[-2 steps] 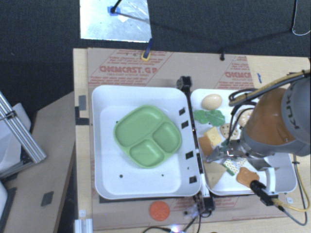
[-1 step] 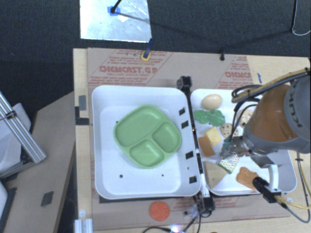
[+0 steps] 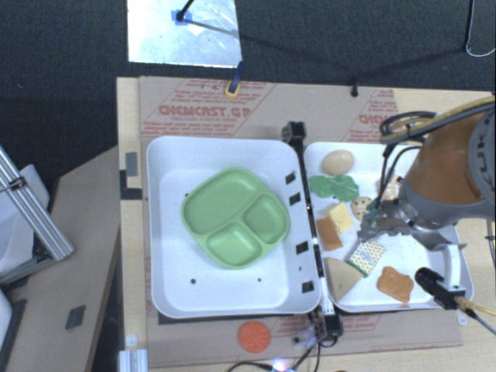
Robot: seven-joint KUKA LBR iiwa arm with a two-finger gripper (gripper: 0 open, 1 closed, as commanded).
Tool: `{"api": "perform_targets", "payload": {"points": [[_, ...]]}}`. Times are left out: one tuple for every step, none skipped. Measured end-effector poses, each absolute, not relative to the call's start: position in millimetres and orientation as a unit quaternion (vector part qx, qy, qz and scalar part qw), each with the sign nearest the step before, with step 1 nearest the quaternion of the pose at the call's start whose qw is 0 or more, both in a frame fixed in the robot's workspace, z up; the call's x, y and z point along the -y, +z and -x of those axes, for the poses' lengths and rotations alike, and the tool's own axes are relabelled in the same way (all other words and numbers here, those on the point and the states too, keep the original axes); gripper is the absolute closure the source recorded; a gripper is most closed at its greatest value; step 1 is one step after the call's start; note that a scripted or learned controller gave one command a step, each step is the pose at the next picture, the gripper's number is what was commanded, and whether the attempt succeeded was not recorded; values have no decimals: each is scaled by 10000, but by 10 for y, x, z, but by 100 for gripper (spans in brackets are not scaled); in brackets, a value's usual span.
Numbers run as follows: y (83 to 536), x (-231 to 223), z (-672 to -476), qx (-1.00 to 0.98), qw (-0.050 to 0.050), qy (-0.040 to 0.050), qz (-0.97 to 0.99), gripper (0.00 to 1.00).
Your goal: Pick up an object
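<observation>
Two white bins side by side on the bench. Left bin (image 3: 167,285) holding a green divided plate (image 3: 235,217), tilted a bit like a diamond, sitting about dead center. Right bin (image 3: 457,273) packed with toy food: a beige egg (image 3: 337,162) up top, green leafy piece (image 3: 335,185) right below it, a round cookie (image 3: 360,205) a little lower right, yellow cheese block (image 3: 340,218) lower down, an orange-brown slab (image 3: 328,235) touching the cheese on its lower left, a checkered green-and-white packet (image 3: 367,256) toward the middle, a tan wedge (image 3: 342,277) at the bottom left corner, and a piece of toast (image 3: 395,285) at the bottom center.

Arm (image 3: 453,169) coming in from the right of the frame, big orange band, hanging over the right bin. Gripper (image 3: 377,222) down low just above the checkered packet, right of the cheese and near the cookie. Can't tell if it's clenched or released, too dark and blurry there, and nothing visibly pinched in it.

Also an orange disc (image 3: 253,335) on the bench at the bottom center, below the left bin, and a shiny silver sheet (image 3: 184,22) in the upper left of the frame.
</observation>
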State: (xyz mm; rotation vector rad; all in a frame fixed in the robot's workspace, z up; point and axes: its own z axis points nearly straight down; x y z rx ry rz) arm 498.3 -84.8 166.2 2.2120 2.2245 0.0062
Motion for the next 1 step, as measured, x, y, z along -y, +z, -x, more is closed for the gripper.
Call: {"api": "perform_targets", "payload": {"points": [[2200, 848, -5004, -7090, 31, 23, -7052, 100]]}}
